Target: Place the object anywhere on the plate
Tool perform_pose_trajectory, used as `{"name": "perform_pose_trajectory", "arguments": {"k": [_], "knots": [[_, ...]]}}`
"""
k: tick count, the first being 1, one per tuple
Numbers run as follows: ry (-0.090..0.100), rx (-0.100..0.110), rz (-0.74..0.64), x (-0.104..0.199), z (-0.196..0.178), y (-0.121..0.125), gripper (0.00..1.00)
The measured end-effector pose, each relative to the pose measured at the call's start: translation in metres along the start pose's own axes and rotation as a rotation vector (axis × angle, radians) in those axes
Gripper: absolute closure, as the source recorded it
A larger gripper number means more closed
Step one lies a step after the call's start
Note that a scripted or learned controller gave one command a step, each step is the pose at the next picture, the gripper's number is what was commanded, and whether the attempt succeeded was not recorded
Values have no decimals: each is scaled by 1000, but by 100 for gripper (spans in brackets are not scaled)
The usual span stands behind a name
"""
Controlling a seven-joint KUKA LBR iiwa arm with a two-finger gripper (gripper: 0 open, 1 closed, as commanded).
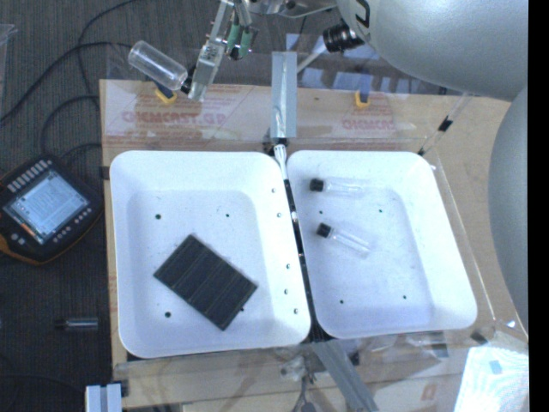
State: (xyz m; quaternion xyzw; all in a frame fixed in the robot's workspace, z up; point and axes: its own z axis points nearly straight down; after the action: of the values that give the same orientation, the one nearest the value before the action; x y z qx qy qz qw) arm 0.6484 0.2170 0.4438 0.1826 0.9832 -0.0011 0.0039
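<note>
I see the pincer [190, 82] clenched on a clear plastic vial [157, 63] by its black cap; light, slippery, rigid. Dark ribbed rectangular plate [206, 281] lies below.

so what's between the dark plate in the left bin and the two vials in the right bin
In the camera view, bare white floor of the left bin, then the two bins' adjoining rims, separate the dark plate from the two vials in the right bin.
</note>
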Motion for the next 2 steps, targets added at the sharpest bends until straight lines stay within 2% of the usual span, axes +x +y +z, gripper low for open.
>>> {"name": "perform_pose_trajectory", "arguments": {"k": [1, 2], "knots": [[-4, 1, 2, -1, -10, 0, 100], [6, -5, -628, -9, 14, 14, 100]]}}
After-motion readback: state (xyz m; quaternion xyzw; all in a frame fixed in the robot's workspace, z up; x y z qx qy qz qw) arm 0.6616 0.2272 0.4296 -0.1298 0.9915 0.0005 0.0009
